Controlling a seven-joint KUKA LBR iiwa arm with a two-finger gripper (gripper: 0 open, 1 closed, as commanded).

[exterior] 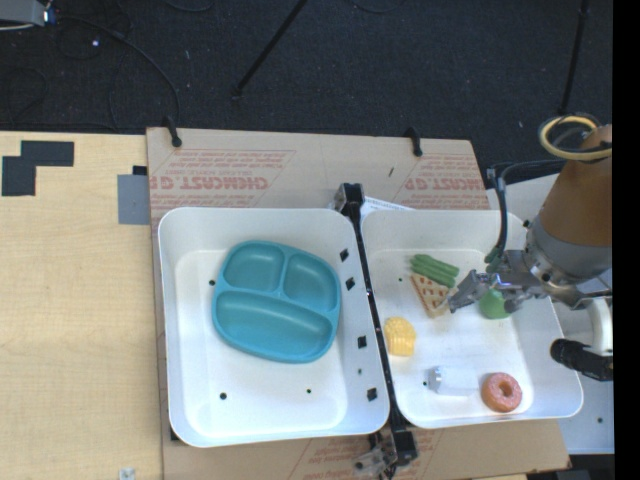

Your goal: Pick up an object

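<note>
Green object (493, 305) sits by right bin's (560, 408) right wall, touching gripper (478, 293); grip state: cannot tell. Waffle piece (431, 294) lies just beside, likely collision risk.

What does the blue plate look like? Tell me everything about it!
The blue plate is a teal, rounded tray that looks like smooth plastic. Raised ridges split it into three sections: two small ones at the far side and one long one nearer the camera. It lies flat, slightly turned, in the left bin, resting on the white floor. Nothing sits in it, and nothing else touches it.
</note>
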